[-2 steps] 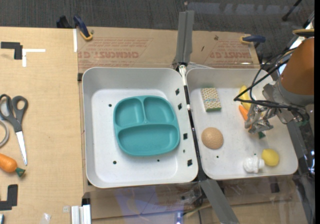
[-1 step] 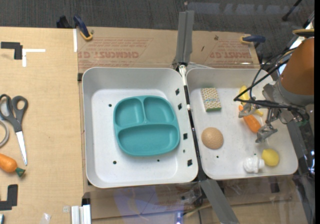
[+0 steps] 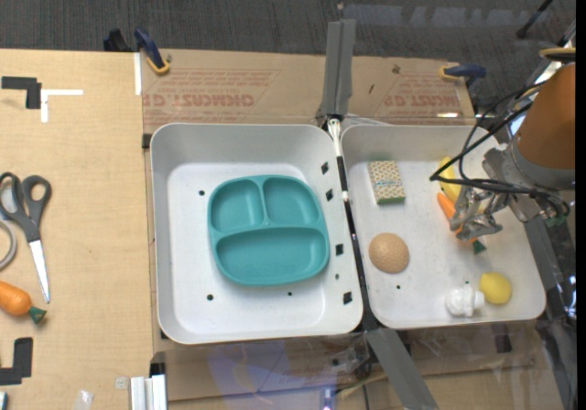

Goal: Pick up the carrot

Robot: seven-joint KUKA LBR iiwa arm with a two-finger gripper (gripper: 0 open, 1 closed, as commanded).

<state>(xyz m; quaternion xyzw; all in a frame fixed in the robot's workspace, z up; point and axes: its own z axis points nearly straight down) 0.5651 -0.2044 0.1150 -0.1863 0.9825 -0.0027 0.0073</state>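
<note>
The carrot (image 3: 444, 206) is a small orange piece lying in the right bin (image 3: 430, 303), near its far right side, and the arm's cables partly cover it. My gripper (image 3: 472, 227) hangs low in that bin, just right of the carrot and slightly nearer the front. It looks close to the carrot or touching it. The wrist and cables hide the gripper's tip.
The right bin also holds a yellow object (image 3: 447, 170) behind the carrot, a patterned sponge (image 3: 386, 181), a brown ball (image 3: 389, 253), a lemon (image 3: 495, 288) and a white object (image 3: 463, 302). A teal divided plate (image 3: 268, 230) lies in the left bin. Scissors (image 3: 27, 221) and another orange carrot (image 3: 15, 299) lie on the bench at left.
</note>
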